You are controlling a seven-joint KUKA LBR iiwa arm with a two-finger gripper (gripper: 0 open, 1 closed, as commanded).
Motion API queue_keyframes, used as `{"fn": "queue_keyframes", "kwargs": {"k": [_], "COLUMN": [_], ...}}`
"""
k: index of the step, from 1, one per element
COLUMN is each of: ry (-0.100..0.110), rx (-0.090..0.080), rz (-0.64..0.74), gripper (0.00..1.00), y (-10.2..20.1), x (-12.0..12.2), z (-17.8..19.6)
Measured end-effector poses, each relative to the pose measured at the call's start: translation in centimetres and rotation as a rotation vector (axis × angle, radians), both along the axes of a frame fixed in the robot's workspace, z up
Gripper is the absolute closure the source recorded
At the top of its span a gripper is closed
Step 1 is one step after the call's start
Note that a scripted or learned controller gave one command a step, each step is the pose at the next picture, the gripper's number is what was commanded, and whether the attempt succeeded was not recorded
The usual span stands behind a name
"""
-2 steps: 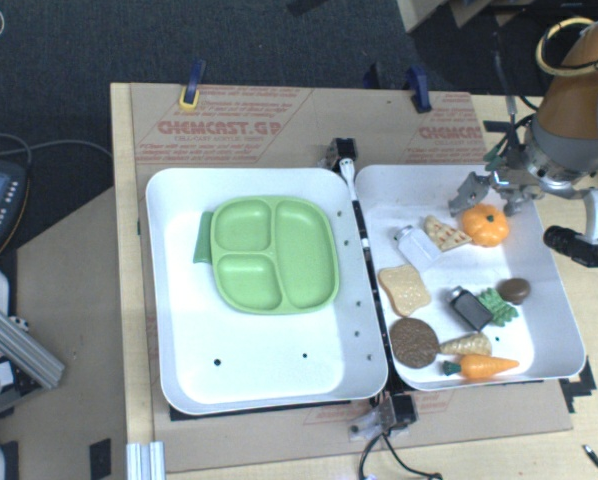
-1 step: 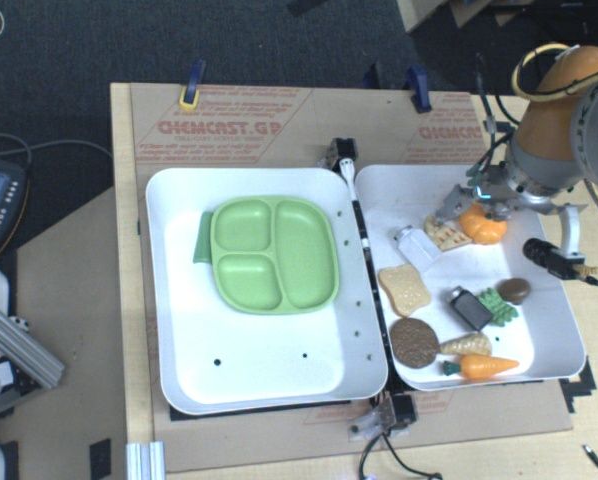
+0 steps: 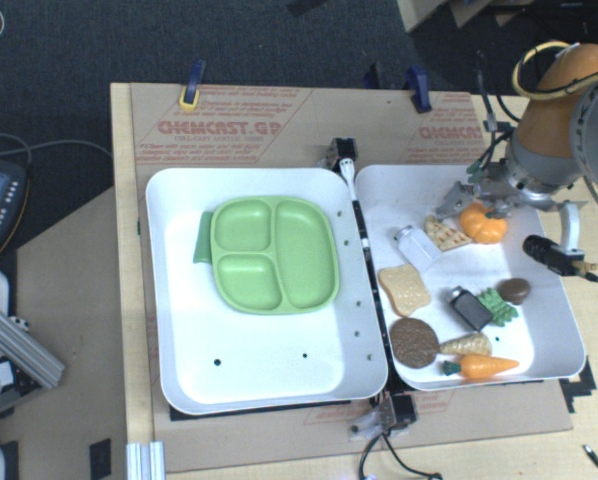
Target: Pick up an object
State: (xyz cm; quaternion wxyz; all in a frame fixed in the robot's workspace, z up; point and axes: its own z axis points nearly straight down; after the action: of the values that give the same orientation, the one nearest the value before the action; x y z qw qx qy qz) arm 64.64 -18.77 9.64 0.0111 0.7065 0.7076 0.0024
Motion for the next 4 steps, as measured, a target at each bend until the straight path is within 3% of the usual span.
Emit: {"fn": "queue_keyframes", "kwargs": {"k": [1,2,3,4], "ry": [-0.016,0.013,0.011,0.014], "rx": [-0.007,0.010,0.009,0.010], "rz": [0.001,0.000,0.000,0.000], "gripper": [1.00,1.00,1.00,1.00], "y": [-0.1,-0.5,-1.0,-1.0], "x": [0.3,1.0,2.1,2.2], "z": [1.4,6.0,11.6,13.0]}}
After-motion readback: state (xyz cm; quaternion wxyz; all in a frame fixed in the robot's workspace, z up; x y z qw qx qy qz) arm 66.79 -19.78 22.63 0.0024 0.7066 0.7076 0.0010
